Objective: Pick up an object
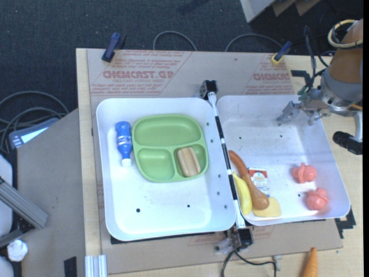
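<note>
The right bin [340, 180] holds a brown spoon-shaped piece [249, 180], a yellow banana-like piece [244, 196], a small white and red carton [260, 180] and two pink lumps [304, 173] [316, 199]. My gripper [298, 114] hangs over the far part of this bin, near its back right corner, well apart from all these items. Its two fingers stand spread open with nothing between them. The grey wrist and orange band rise to the right of it.
In the left bin [109, 201] a green divided plate [167, 134] carries a bread roll [188, 161], and a blue bottle [123, 143] lies beside the plate's left side. A black clamp [210, 88] sits where the bins meet at the back.
</note>
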Robot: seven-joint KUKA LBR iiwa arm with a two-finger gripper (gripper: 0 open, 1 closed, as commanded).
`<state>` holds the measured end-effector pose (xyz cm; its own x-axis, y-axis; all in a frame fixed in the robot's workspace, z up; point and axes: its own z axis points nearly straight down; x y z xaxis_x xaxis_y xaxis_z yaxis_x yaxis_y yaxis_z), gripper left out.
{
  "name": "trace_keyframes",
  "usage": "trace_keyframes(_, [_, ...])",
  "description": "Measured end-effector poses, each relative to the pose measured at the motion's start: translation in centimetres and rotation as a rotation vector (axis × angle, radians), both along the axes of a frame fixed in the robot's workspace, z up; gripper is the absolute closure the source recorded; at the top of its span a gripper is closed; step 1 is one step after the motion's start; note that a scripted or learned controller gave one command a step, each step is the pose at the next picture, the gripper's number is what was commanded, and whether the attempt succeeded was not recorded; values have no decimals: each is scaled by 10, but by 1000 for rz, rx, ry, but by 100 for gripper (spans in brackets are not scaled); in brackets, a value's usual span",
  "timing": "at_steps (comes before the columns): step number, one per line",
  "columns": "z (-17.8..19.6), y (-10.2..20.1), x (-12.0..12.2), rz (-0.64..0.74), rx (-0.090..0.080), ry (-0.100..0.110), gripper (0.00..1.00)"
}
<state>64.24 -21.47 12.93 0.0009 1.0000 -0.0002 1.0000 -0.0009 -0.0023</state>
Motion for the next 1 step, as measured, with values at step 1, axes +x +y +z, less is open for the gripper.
trace_keyframes(1, [84,39,-37,2,0,-3,0])
